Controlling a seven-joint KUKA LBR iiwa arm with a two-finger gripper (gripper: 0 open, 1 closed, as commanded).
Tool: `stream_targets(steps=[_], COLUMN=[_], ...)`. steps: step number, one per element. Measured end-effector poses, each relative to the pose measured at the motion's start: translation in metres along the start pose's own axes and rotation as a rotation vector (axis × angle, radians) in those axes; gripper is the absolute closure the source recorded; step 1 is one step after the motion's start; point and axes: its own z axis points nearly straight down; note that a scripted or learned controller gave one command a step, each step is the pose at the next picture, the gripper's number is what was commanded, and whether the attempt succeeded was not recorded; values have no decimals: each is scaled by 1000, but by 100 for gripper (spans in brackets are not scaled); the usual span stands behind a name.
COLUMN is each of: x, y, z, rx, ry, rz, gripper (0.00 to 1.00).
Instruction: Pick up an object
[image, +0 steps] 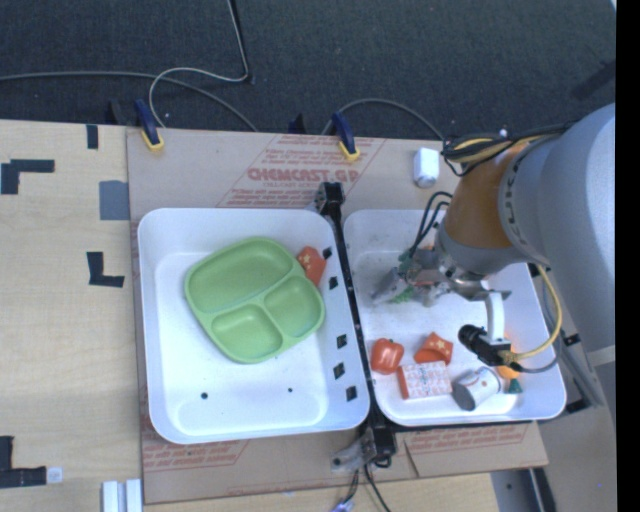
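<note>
My gripper (402, 284) is low over the upper middle of the right bin (452, 222), with the grey arm and its orange band coming in from the right. Something small and green (407, 264) shows right at the gripper; I cannot tell whether it is held. Below it in the same bin lie two orange-red pieces (387, 354) (434, 348), a red-and-white patterned box (425, 381) and a grey-white cylinder (476, 389). All of these sit apart from the gripper.
The left bin (165, 330) holds a green divided plate (256, 297) with a small orange-red piece (313, 264) at its upper right edge. A black-clipped divider (345, 300) separates the bins. Cables run across the dark floor behind the bench.
</note>
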Motion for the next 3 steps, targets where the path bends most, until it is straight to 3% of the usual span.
stream_targets(steps=[1, 3], x=[8, 10], y=[49, 33], z=[1, 1], rx=[2, 2], ry=[1, -2], rz=[0, 1], gripper=[0, 0])
